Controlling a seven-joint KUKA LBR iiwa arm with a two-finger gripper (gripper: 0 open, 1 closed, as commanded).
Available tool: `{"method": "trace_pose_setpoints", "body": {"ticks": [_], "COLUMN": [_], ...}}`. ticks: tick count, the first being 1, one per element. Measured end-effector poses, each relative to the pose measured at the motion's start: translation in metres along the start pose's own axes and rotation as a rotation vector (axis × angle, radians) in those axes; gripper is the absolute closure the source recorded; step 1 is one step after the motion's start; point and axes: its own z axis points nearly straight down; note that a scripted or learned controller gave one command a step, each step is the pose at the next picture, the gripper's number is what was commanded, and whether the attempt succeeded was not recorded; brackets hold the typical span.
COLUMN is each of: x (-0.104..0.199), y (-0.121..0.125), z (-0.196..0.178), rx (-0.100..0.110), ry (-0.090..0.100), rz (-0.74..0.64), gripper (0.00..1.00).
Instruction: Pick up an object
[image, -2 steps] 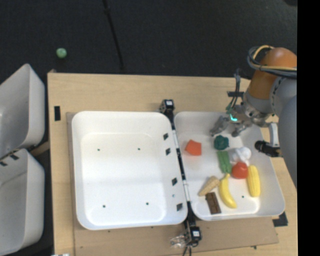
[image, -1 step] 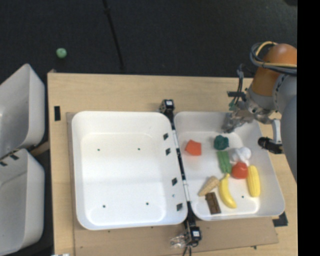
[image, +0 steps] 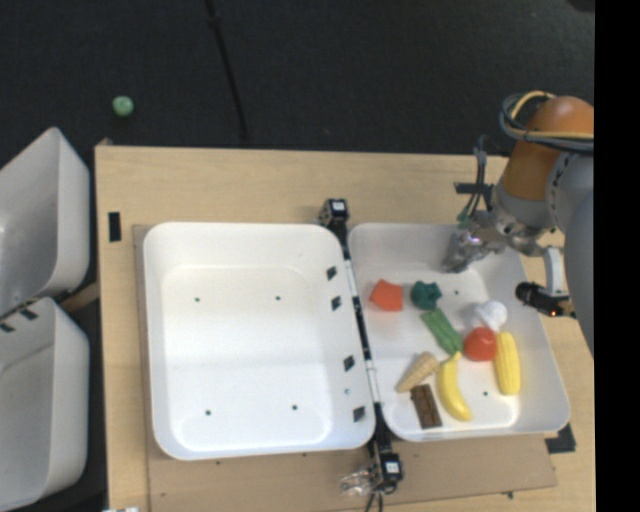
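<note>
**Camera view: arm waits over the back of the right bin, all toys lying loose**

Camera view shows the right bin (image: 540, 405) carrying every object, and the left bin (image: 250, 340) beside it. The toys lie in a loose group toward the front half of their bin – probably scattered so that a program can try any of them. An orange block (image: 387, 295) and a dark green piece (image: 426, 294) sit near the middle, a little apart. A green vegetable (image: 439, 329) lies slanted below them; a red ball (image: 480, 344) touches a white piece (image: 490, 315) and is just beside a yellow corn (image: 507, 362). A banana (image: 453, 388), a beige cone (image: 418, 372) and a brown bar (image: 426, 406) lie close together at the front.

The gripper (image: 463, 252) hangs low at the back of the right bin, near the wall, well apart from the dark green piece, the nearest toy. Nothing is seen between its fingers – but it is too small and blurred here, so I cannot tell if the claw is released or clenched. By my judgement the pick is not yet done.
</note>
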Motion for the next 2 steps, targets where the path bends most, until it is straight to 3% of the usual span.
{"method": "trace_pose_setpoints", "body": {"ticks": [1, 2], "x": [0.0, 0.083], "y": [-0.002, 0.009], "z": [0.001, 0.008], "rx": [0.004, 0.004], "ry": [0.001, -0.001], "rz": [0.002, 0.001], "gripper": [0.0, 0.0]}}
